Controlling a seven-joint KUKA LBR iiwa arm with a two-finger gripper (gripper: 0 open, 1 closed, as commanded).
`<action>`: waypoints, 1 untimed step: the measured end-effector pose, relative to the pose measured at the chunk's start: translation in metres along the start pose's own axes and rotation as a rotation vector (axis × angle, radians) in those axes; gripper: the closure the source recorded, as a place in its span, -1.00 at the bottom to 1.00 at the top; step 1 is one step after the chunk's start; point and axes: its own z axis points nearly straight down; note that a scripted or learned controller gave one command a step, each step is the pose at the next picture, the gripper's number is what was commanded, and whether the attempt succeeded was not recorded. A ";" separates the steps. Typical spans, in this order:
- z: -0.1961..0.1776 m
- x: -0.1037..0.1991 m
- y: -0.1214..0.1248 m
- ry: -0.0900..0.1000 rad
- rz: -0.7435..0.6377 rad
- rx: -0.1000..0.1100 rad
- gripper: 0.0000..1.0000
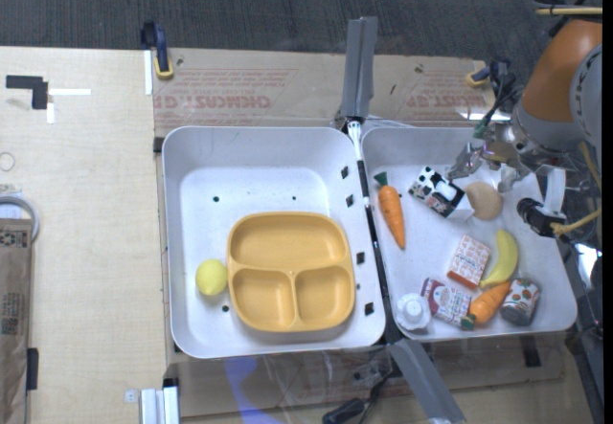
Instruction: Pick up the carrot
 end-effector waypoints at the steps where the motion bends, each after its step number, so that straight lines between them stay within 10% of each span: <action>1: 0.013 0.064 -0.040 0.002 -0.282 0.004 -1.00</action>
